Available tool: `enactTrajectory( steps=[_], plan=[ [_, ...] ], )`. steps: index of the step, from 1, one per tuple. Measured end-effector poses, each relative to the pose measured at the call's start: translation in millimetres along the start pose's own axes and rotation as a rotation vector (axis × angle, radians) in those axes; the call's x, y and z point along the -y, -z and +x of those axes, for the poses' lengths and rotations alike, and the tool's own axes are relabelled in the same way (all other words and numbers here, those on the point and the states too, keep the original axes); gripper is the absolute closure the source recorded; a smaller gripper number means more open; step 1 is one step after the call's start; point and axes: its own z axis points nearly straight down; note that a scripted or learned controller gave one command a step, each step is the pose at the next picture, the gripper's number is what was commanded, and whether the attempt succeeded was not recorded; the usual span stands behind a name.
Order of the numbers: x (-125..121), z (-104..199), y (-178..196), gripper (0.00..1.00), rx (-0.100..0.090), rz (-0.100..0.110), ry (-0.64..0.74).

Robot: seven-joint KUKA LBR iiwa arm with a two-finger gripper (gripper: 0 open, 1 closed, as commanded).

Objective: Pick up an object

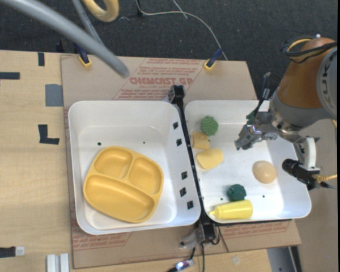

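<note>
the claw hangs over the right bin, grasping nothing; whether it is released or clenched, i cannot tell. nearby lie a green ball and a beige egg.

Only readable thing here is the red print that's showing on the cardboard sheet lying under both bins: it's reading "CHEMCAST GP" along the far edge (the last letters are getting cut off by the black clip). More red lettering is peeking out along the near edge, too small to read
</note>
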Motion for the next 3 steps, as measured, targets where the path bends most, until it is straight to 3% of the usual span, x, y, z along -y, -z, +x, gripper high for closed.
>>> enactTrajectory(
  steps=[1, 3],
  plan=[
    [-0.9, 0.5, 31.0, 1.00, 0.000, 0.001, 0.000],
    [1.2, 113.3, 13.0, 1.00, -0.002, 0.005, 0.005]
  ],
)
